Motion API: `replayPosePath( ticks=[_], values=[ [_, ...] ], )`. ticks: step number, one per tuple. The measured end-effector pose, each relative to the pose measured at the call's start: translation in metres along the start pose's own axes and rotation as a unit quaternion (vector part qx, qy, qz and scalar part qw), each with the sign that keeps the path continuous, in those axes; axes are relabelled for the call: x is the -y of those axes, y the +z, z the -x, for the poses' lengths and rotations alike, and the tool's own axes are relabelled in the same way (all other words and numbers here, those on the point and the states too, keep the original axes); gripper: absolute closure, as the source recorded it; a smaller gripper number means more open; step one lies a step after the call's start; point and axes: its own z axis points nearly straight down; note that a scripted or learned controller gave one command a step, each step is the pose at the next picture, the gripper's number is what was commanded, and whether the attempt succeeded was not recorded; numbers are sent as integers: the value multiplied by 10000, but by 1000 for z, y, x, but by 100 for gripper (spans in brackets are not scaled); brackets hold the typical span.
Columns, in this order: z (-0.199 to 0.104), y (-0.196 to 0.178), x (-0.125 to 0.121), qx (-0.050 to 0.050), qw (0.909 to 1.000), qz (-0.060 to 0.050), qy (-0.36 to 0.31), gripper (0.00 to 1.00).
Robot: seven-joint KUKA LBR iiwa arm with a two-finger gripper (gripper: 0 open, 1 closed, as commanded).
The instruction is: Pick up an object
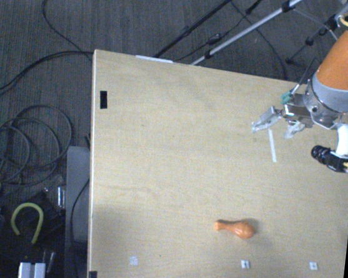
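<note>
From the overhead camera, the tool (277,121) is hanging at the far right of the surface (177,167), fingers spread and pinching nothing. The orange object (236,228) is lying well apart toward the near side, slightly left, its long axis running left-right.

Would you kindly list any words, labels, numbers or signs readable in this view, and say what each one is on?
No text can be read.
The small white tags on the bench top are too small and blurred to read.
The black patches show no lettering.
</note>
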Motion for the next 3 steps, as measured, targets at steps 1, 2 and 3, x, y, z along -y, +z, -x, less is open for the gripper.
replayPosePath(
  ticks=[1,2,3],
  values=[
    [32,103,-17,18,9988,-8,-483,0],
    [30,123,-18,20,9867,3,-1623,0],
    [-16,130,-18,12,9736,5,-2282,0]
  ],
)
